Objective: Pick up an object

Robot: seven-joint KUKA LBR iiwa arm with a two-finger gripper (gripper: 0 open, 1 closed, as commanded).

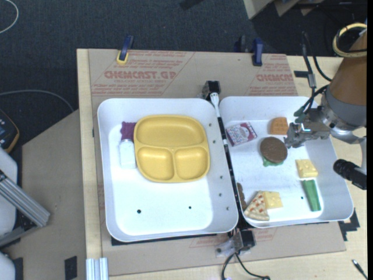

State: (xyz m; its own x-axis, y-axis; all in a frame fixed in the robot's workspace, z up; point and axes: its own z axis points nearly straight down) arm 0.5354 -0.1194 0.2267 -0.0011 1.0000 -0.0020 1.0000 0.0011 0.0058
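Note:
My gripper (296, 135) hangs over the right bin (341, 174), near its upper right part. It is just right of a round brown burger (273, 150) and just below an orange block (278, 125). Nothing can be seen held in it. A yellow cheese wedge (306, 168) and a green stick (312, 195) lie below the gripper. A pizza slice (257, 207) with a yellow piece (273, 200) beside it lies at the bin's lower left. A pink and white packet (240, 133) sits at its upper left.
The left bin (166, 220) holds a yellow divided plate (172, 147), with a purple item (127, 130) and a white item (126, 154) along the plate's left side. The grey arm with its orange band (349, 83) comes in from the right.

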